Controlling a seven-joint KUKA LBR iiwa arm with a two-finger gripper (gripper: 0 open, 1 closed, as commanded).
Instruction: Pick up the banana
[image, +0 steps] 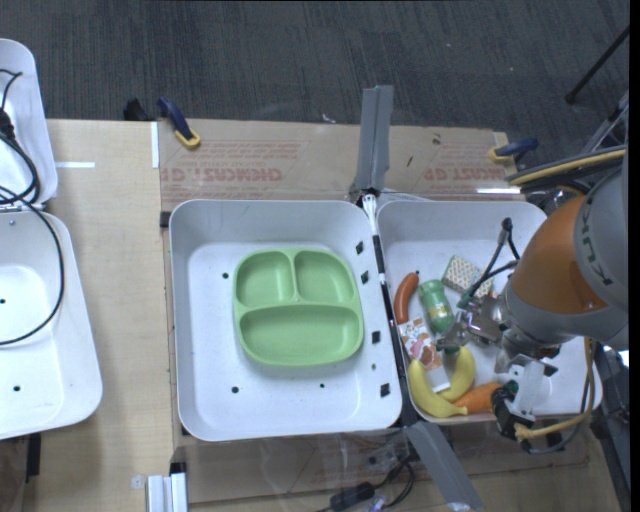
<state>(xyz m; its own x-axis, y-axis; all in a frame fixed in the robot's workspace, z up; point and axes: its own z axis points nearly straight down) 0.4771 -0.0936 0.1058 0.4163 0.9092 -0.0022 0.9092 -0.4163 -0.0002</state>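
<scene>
The left bin (190, 330) holds a green divided plate (297, 305). In the right bin (420, 215) the banana (440, 385) lies near the front wall, beside a carrot (478, 397). The gripper (462, 335) hangs just above the banana; I cannot tell its state, because it is small and cluttered.

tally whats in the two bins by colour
green: 2, divided plate and bottle
yellow: 1, banana
orange: 1, carrot
red-brown: 1, sausage
tan checkered: 1, waffle-like piece
white printed: 1, packet
total: 7
</scene>
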